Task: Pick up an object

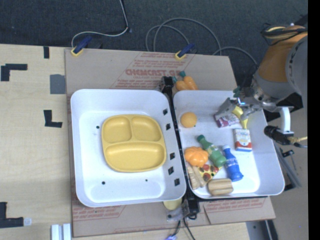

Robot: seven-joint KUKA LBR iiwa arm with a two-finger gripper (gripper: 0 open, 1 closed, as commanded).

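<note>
Hiding part of packet (226,119): gripper (235,106).

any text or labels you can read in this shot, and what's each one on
"CHEMCAST" in red print, partly legible, on the cardboard sheet under the bins; the smaller lines around it are too blurred to read.
Small red and white carton in the right bin: printing too small to read.
Blue bottle: label too blurred to read.
</note>
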